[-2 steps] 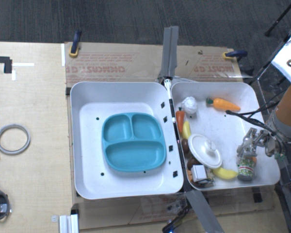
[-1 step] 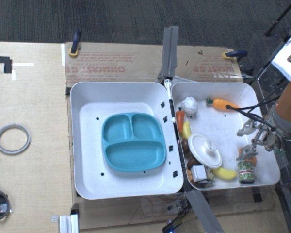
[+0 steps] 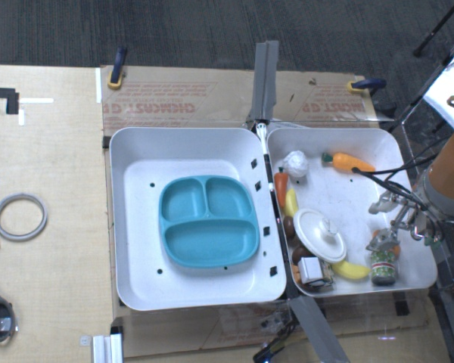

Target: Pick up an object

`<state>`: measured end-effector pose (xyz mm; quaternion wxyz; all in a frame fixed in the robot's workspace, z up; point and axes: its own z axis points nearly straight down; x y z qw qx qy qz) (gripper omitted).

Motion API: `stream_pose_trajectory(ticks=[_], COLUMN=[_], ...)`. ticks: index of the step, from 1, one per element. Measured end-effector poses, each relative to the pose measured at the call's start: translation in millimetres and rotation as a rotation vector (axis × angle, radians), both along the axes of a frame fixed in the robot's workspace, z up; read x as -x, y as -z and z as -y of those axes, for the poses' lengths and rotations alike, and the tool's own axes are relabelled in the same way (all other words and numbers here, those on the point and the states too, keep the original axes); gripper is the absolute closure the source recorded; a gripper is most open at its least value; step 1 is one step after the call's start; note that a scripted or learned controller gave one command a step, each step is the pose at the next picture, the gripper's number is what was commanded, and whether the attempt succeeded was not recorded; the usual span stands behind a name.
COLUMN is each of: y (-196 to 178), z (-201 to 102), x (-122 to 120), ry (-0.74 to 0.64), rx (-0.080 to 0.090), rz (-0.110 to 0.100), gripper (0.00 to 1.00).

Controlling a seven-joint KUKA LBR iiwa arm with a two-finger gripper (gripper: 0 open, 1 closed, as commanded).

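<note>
My gripper (image 3: 388, 219) hangs over the right side of the right bin (image 3: 405, 157), open, with nothing between its fingers. Just below it stands a small jar (image 3: 384, 266) with a green label and an orange-red top. Other objects lie in this bin: an orange carrot (image 3: 348, 162) at the back, a white crumpled object (image 3: 295, 165), a round white lid (image 3: 320, 235), a yellow banana (image 3: 352, 270) and a small box (image 3: 312, 271) at the front.
The left bin (image 3: 129, 225) holds a teal divided plate (image 3: 209, 221). Along the right bin's left wall lie a red piece (image 3: 280, 184), a yellow piece (image 3: 291, 201) and a brown piece (image 3: 287, 225). A grey tape ring (image 3: 19, 216) lies on the bench at left.
</note>
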<state>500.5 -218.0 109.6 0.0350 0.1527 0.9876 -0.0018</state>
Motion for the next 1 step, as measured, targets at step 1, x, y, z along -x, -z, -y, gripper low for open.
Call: stream_pose_trajectory(ticks=[1], y=[1.1], z=[0.9], x=[1.6], ry=[0.087], rx=[-0.006], rz=[-0.003], gripper=[0.00])
